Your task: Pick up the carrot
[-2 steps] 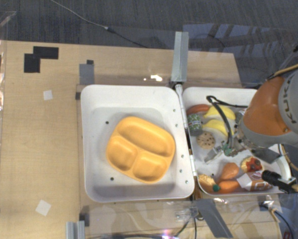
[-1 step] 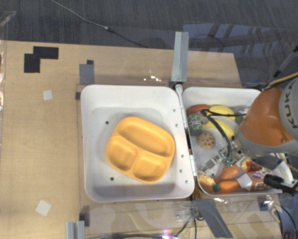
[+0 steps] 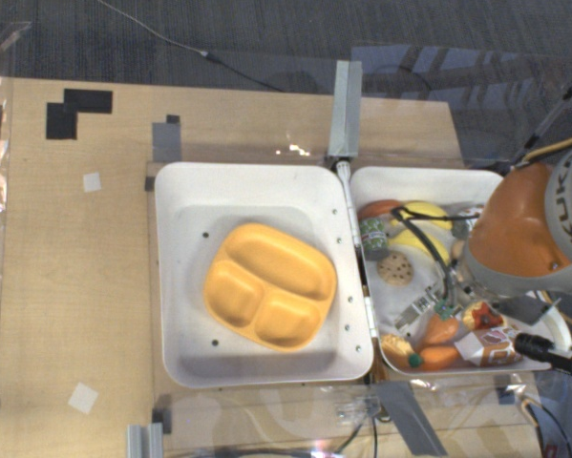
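A grey KUKA arm with an orange band above the wrist [image 3: 519, 227] reaches in from the right over the right-hand shallow white bin [image 3: 476, 181], its two-finger gripper [image 3: 445, 305] low among the clutter at the bin's near side. The orange carrot with a green top [image 3: 442, 329] lies directly beneath the fingertips, apparently touching them, though whether the pincer is spread or closed on it cannot be told, since the metal parts blur into the items around them. A second orange, carrot-like piece with a green end [image 3: 434, 356] rests just beside it, against the bin's near wall. Room here is tight: a red-and-white packaged item [image 3: 489, 343] sits hard by on the right, a round brown cookie [image 3: 394, 269] lies near on the left, and a yellow banana [image 3: 427, 225] and a reddish, rounded object [image 3: 381, 208] crowd the far side. A small green-labelled can or packet [image 3: 373, 238] stands against the divider wall. The arm's bulk hides the bin's right portion, and its edge there is cut off. The left-hand shallow white bin [image 3: 185, 275] holds a yellow plastic tray with three compartments [image 3: 270, 285], lying askew near the middle with bare floor all around it. Both bins sit on a pale wooden bench [image 3: 75, 284].
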{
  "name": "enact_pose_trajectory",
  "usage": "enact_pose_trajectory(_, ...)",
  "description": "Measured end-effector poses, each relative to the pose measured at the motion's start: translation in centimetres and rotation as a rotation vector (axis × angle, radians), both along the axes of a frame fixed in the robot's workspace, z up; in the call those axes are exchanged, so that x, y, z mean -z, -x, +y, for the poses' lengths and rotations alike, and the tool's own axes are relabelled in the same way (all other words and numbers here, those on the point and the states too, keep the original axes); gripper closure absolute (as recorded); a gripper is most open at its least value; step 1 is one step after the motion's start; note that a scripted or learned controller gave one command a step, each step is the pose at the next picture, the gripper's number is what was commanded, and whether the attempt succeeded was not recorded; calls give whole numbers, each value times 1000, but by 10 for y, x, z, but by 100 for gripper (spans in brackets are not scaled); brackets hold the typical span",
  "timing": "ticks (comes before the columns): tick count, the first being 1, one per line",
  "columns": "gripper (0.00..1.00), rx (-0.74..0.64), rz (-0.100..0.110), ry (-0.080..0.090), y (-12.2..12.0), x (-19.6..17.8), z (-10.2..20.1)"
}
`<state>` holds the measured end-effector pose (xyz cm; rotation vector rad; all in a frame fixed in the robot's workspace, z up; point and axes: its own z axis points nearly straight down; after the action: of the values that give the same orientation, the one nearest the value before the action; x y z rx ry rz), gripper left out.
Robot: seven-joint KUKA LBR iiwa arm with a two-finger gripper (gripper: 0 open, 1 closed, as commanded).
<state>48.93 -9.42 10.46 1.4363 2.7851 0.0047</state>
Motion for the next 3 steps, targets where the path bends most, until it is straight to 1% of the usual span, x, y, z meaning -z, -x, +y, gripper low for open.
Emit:
enact_pose_trajectory(1,0,179,2,-2,1,3,3)
enact_pose_trajectory(2,0,198,3,-1,1,-3,-15)
enact_pose_trajectory(3,0,466,2,-4,1,-2,1)
